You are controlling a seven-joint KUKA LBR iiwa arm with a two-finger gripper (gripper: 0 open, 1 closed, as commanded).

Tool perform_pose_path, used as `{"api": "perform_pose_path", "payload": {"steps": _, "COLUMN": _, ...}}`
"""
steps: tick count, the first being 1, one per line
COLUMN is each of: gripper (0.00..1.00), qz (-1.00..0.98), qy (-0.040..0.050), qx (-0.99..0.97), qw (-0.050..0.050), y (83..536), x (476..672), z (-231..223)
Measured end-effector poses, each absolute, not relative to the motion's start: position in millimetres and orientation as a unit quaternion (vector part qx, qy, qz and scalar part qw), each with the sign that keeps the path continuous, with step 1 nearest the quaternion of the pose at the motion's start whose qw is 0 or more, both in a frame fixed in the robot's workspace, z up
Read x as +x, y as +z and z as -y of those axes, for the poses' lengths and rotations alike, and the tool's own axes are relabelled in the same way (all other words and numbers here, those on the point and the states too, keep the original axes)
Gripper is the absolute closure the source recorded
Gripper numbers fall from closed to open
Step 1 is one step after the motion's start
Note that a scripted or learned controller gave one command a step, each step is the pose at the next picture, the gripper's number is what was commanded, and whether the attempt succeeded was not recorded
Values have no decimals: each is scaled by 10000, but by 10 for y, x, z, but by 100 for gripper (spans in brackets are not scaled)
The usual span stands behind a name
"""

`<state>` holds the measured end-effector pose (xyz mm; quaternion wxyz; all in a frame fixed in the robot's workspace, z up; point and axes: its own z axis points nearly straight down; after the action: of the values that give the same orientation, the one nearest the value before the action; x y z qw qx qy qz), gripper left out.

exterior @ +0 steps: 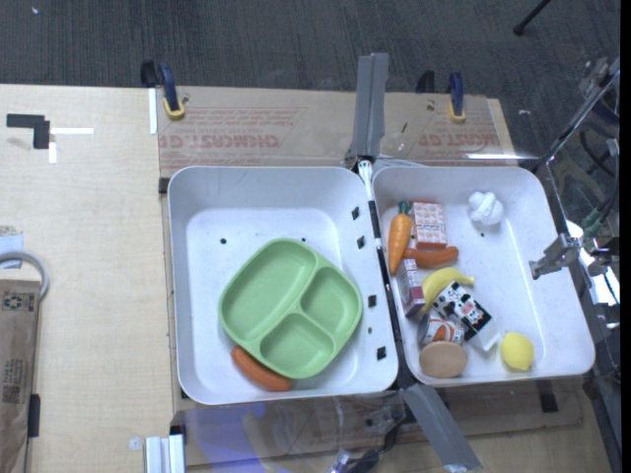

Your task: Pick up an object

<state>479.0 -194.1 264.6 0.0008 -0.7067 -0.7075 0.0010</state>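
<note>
The right bin (552, 264) holds a cluster of small items along its left side. Among them are an orange carrot (397, 239), a pink carton (428, 223), an orange sausage (436, 256), a banana (442, 283) and a black-and-white cow-print box (461, 311). A brown bun (443, 360) and a yellow lemon (517, 351) lie near that bin's front wall. A white crumpled lump (483, 207) sits alone at the back. In the left bin (197, 225) a green divided plate (290, 308) lies flat, with a red-orange sausage (261, 370) partly under its front edge.
A grey divider post (371, 106) rises behind the seam between the bins. Clamped cardboard (296, 126) lies behind them. A metal bracket (557, 257) and stand parts crowd the right bin's right wall. A brown paper bag (18, 353) sits far left on the bench.
</note>
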Motion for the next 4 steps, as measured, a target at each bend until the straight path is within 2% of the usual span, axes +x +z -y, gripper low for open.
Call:
{"api": "perform_pose_path", "payload": {"steps": 1, "gripper": 0, "qz": 7075, "qy": 10, "qx": -7067, "qw": 8, "y": 2646, "x": 4790, "z": 1941}}
{"api": "perform_pose_path", "payload": {"steps": 2, "gripper": 0, "qz": 7716, "qy": -39, "qx": -6361, "qw": -85, "y": 1156, "x": 5207, "z": 1715}}
{"api": "perform_pose_path", "payload": {"steps": 3, "gripper": 0, "qz": 7572, "qy": -78, "qx": -6530, "qw": -162, "y": 1052, "x": 4875, "z": 1117}}
{"api": "perform_pose_path", "payload": {"steps": 4, "gripper": 100, "qz": 7577, "qy": -131, "qx": -6523, "qw": -145, "y": 1183, "x": 4910, "z": 1078}}
